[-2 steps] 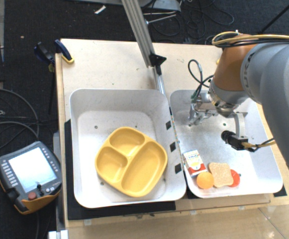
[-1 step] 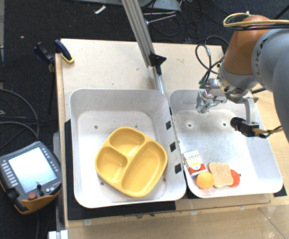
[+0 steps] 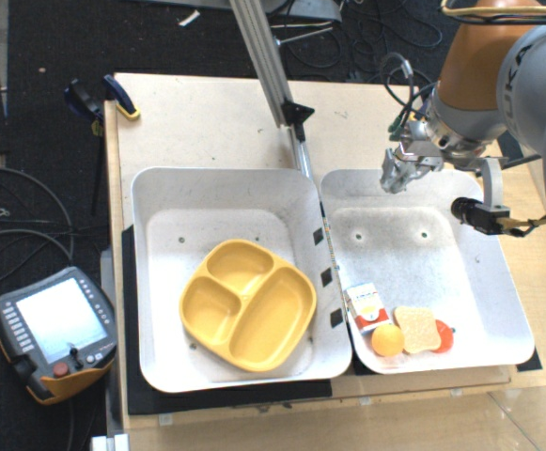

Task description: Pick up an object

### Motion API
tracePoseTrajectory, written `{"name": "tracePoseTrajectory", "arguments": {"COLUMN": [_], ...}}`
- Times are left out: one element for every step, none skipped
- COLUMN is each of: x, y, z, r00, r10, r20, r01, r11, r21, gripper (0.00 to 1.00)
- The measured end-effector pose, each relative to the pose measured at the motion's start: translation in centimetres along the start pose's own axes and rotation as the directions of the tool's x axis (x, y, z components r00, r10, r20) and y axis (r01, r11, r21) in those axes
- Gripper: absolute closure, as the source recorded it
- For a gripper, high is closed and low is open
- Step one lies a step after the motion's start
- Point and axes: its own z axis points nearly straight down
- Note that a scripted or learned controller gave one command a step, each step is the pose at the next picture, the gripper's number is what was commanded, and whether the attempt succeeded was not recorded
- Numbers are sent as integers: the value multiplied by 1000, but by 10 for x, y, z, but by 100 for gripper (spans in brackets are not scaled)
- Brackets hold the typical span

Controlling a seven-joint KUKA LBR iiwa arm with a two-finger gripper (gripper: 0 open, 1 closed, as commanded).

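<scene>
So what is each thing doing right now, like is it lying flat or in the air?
Yellow tray: lying flat, open side up, in the left bin.
Small carton: lying down in the right bin.
Orange ball: resting beside the carton.
Toast piece: lying flat, touching the ball.
Gripper: in the air, over the right bin's far edge.

The arm (image 3: 503,59) is cut off by the right and top edges, so its base is not visible. The gripper (image 3: 397,178) hangs over the far edge of the right bin (image 3: 423,242); its fingers are too small and blurred to tell how they stand. At this bin's near edge, a red thing (image 3: 444,337) is mostly hidden behind the toast slice (image 3: 418,330), so its kind is unclear. The print on the small carton (image 3: 364,303) is too small to read. The metal pole (image 3: 265,50) leaves through the top edge.
</scene>
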Motion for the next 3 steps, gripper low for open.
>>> {"name": "tracePoseTrajectory", "arguments": {"x": [0, 54, 106], "y": [2, 8, 9], "z": [-32, -37, -17], "r00": [1000, 1000, 1000], "r10": [0, -4, -4], "r20": [0, -2, -2], "r01": [0, 4, 4], "r11": [1000, 1000, 1000], "r21": [3, 5, 11], "gripper": [100, 100, 100]}}
